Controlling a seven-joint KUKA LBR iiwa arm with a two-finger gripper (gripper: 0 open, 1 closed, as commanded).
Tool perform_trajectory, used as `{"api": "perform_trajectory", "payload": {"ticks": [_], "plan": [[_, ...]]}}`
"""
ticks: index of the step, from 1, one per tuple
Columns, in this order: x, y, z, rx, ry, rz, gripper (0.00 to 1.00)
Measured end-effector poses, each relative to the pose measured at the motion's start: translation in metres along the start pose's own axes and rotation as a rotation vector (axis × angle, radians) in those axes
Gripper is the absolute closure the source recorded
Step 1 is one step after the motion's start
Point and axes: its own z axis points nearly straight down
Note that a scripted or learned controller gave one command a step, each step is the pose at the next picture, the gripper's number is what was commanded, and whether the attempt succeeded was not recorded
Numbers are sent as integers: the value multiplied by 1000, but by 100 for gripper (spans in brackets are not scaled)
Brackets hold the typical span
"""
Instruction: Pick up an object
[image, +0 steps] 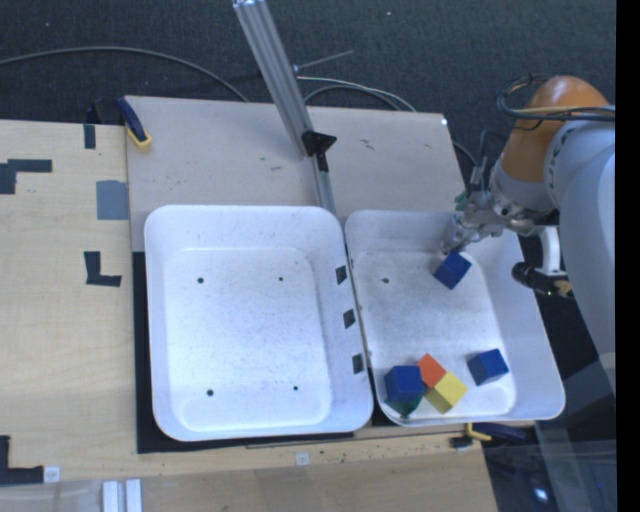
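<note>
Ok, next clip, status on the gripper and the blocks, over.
Gripper over right bin, far end, right above a tilted blue block; grasp not confirmed. Blue, orange, yellow blocks bunched at near wall, another blue beside. Nothing obstructing.

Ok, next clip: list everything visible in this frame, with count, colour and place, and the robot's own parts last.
bins: two, white, side by side on the bench.
blue blocks: three, all in the right bin; one near its far end right under the gripper, one near the right wall, one at the near end.
orange block: one, near end of the right bin, beside the yellow one.
yellow block: one, near end of the right bin.
green piece: one, mostly hidden under the near blue block.
metal pole: one, silver, slanting over the bench behind the bins.
clamp: one, blue and yellow, far left bench corner.
arm: one, grey with orange band, from the right.
gripper: one, over the right bin's far end.
</note>
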Motion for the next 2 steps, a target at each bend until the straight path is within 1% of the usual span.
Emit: {"api": "perform_trajectory", "payload": {"ticks": [1,2], "plan": [[1,0,1,0,0,0,0],[14,-56,12,0,3,5,0]]}}
